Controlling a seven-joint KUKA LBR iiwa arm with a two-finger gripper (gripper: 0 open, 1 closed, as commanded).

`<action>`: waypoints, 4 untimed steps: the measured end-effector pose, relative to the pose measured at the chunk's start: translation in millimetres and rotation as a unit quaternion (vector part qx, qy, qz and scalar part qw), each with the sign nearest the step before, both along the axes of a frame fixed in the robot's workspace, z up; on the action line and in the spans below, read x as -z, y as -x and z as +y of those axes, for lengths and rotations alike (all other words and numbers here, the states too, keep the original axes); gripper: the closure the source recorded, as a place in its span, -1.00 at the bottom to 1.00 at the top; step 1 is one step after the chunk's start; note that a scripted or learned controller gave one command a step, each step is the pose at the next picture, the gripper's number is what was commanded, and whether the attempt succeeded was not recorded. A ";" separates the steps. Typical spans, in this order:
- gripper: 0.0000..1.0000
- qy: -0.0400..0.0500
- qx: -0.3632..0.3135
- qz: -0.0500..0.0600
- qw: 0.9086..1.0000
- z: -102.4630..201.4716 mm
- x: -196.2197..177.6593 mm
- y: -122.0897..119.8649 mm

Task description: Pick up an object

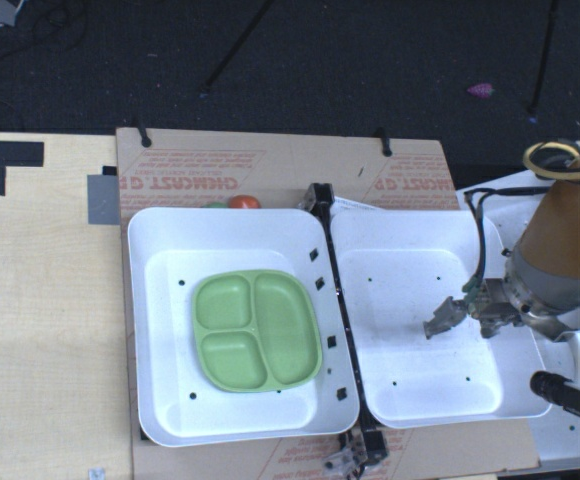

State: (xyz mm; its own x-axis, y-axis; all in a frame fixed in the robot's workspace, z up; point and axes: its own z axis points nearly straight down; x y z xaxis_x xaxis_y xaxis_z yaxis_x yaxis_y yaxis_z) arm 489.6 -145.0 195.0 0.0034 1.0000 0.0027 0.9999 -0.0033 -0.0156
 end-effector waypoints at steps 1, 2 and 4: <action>-1.00 0.001 -0.001 -0.007 1.000 -0.1 -6.5 -3.1; -1.00 0.000 -0.002 -0.003 1.000 0.0 55.3 -8.5; 1.00 0.001 0.002 -0.006 1.000 -0.4 95.7 -8.4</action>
State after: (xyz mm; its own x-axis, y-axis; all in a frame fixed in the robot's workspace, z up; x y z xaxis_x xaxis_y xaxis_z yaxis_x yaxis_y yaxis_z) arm 498.0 -145.4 99.3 0.0065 1.0000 0.0014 1.0000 -0.0065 -0.0033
